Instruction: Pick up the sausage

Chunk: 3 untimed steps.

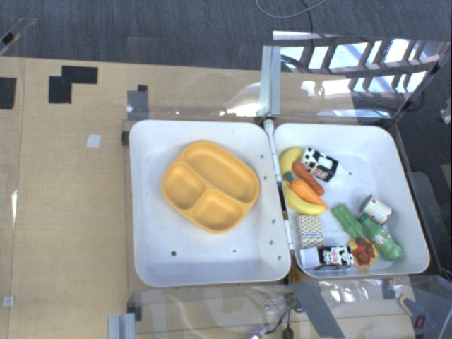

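The sausage (311, 178), a short reddish-brown link, lies at a slant in the right bin (364, 154), near that bin's left wall. It rests across a yellow banana (301, 202), and an orange carrot (304, 189) lies right beside it on its lower-left side. A black-and-white cow-patterned carton (322, 165) touches its upper end.
The right bin also holds a green bottle (347, 219), a small can (376, 209), another green item (385, 243), a waffle-like square (309, 227), a second cow-patterned carton (335, 256) and a red-orange toy (362, 252). A yellow divided plate (210, 186) sits in the left bin (155, 253).
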Motion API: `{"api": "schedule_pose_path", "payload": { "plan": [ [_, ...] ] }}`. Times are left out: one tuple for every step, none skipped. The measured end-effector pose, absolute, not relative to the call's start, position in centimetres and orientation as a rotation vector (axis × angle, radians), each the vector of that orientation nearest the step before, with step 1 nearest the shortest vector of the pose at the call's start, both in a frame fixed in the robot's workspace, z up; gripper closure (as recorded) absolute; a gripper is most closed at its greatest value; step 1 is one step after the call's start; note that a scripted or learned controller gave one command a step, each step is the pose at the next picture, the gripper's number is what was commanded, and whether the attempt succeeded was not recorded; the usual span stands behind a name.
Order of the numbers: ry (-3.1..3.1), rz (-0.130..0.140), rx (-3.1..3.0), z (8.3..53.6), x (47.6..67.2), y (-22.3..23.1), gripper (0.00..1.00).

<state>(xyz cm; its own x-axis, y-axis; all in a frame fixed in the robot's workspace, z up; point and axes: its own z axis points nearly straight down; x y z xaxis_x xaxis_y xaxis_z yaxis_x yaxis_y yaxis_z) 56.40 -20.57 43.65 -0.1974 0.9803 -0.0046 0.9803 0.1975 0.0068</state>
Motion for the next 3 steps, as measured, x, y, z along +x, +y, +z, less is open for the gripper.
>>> {"api": "schedule_pose_path", "payload": {
  "plan": [
    [2.423, 0.009, 1.973, 45.0, 56.6, -20.5, 1.00],
    [2.437, 0.004, 1.971, 43.7, 56.2, -18.3, 1.00],
    [2.436, 0.010, 1.959, 45.0, 56.3, -18.3, 1.00]
  ]
}}
